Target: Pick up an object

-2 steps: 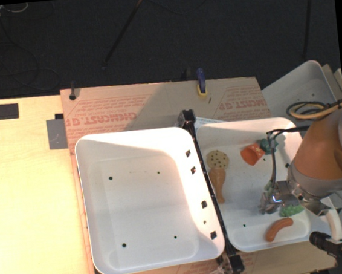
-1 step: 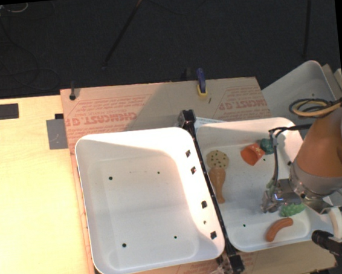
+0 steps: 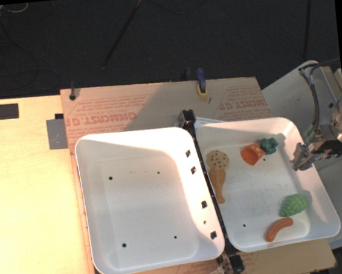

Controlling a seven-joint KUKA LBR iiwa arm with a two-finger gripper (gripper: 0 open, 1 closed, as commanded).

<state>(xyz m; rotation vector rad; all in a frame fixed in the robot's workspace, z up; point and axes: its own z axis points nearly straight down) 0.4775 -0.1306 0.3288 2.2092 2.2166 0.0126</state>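
Note:
The right bin (image 3: 249,240) holds several small toys. A tan ice-cream cone with a spotted top (image 3: 217,174) lies at its left side. A red piece (image 3: 252,154) touches a dark teal piece (image 3: 269,145) near the back. A green bumpy lump (image 3: 295,204) rests at the right, with an orange sausage shape (image 3: 278,229) in front of it. My gripper (image 3: 299,157) hangs at the bin's right rim, beyond the toys, with nothing visibly held.
The left bin (image 3: 104,256) sits beside the right one, a black clip strip (image 3: 201,179) between them. Both rest on brown cardboard (image 3: 132,110). A blue clamp (image 3: 201,83) stands at the cardboard's back edge. Pale wooden bench (image 3: 27,209) extends left.

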